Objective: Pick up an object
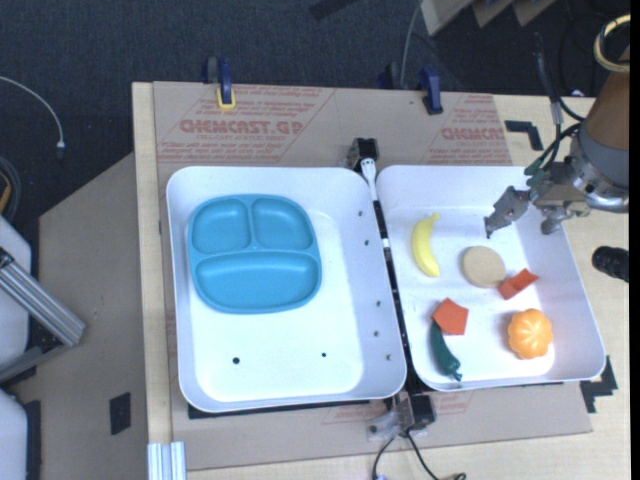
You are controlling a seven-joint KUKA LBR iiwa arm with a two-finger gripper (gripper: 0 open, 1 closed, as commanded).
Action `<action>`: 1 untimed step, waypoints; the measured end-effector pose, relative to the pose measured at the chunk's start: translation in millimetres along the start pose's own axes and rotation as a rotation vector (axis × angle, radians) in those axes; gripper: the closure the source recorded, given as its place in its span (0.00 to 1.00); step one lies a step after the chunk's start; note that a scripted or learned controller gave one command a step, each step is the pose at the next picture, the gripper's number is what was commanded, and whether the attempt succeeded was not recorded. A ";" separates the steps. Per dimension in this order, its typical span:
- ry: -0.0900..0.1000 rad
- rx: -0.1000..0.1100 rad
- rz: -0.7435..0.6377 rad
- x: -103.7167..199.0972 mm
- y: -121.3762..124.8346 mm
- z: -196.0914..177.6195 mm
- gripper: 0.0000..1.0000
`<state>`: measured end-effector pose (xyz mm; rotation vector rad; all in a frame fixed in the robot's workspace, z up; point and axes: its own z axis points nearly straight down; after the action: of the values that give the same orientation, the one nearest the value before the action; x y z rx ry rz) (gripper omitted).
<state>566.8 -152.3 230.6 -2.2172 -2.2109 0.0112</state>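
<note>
The pincer hangs over the upper right part of the right bin, its two dark fingers spread apart with nothing between them, one finger reaching left and down, the other nearer the wrist; the arm comes in from the right edge. All the loose things lie in this bin, below and left of the pincer: a banana stands lengthwise well to its left, near the bin's left wall; a tan disc lies just below the left finger, apart from it, and is the nearest thing; a small red block sits just beside the disc at its lower right; an orange block lies lower, toward the left; a green pepper lies just under that block, slanting down to the bin's front rim; an orange fruit rests near the front right corner. The left bin holds a blue tray with three compartments, in its upper left part. Both bins sit side by side on the table.
</note>
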 end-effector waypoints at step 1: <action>-0.002 -0.012 -0.003 0.3 2.5 -6.5 0.00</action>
<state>569.3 -152.0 237.0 -2.2212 -2.2216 0.0002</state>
